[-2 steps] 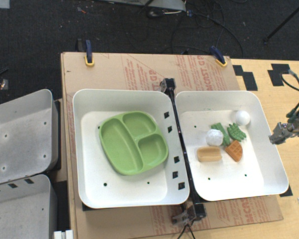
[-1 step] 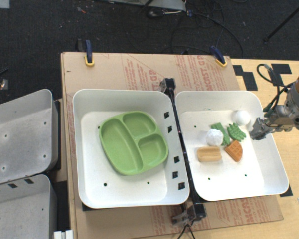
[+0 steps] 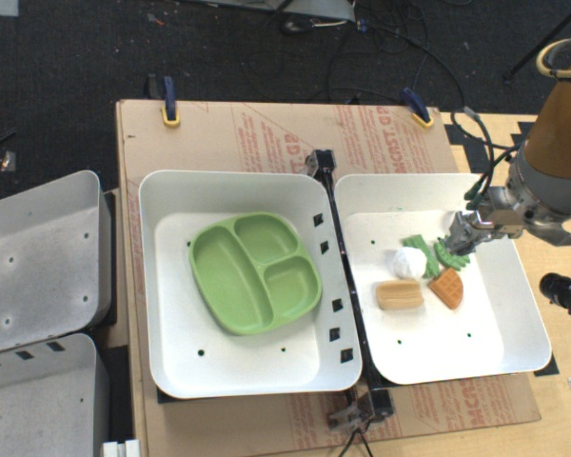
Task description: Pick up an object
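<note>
I can't tell how my gripper [image 3: 460,239] is set; it sits low over the green toy [image 3: 436,252] in the right bin [image 3: 514,350], with the white ball [image 3: 406,263], orange wedge [image 3: 447,288] and tan block [image 3: 400,295] crowded close — I could nudge neighbours or pinch two. Cardboard lettering [image 3: 373,122] is too broken to read.

The gripper [image 3: 460,239] hangs low over the right bin [image 3: 514,346], right above a green toy [image 3: 428,251] that lies beside a white ball [image 3: 405,263], a tan block [image 3: 400,295] and an orange wedge [image 3: 447,288], while a green divided plate [image 3: 255,271] sits in the left bin [image 3: 171,350].
</note>
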`<state>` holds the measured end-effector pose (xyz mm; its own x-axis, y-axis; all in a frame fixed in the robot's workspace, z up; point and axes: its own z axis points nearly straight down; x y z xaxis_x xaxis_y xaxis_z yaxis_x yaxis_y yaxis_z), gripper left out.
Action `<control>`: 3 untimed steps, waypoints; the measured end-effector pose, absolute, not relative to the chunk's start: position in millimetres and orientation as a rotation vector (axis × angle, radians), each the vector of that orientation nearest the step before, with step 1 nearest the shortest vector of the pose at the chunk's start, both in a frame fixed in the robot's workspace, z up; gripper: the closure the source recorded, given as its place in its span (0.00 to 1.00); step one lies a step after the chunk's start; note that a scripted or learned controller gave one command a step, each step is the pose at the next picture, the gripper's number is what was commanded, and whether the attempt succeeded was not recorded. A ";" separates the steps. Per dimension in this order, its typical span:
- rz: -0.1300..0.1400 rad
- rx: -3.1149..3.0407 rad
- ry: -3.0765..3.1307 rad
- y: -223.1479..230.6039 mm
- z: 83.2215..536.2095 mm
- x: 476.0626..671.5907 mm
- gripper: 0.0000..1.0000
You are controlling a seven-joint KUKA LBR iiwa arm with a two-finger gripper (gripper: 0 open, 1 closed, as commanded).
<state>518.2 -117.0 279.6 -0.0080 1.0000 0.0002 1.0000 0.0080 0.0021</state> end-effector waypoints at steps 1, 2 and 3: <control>0.000 2.214 2.232 -65.7 258.8 537.3 1.00; 0.000 2.215 2.229 -22.4 241.8 557.6 1.00; 0.000 2.218 2.224 31.6 231.8 579.1 1.00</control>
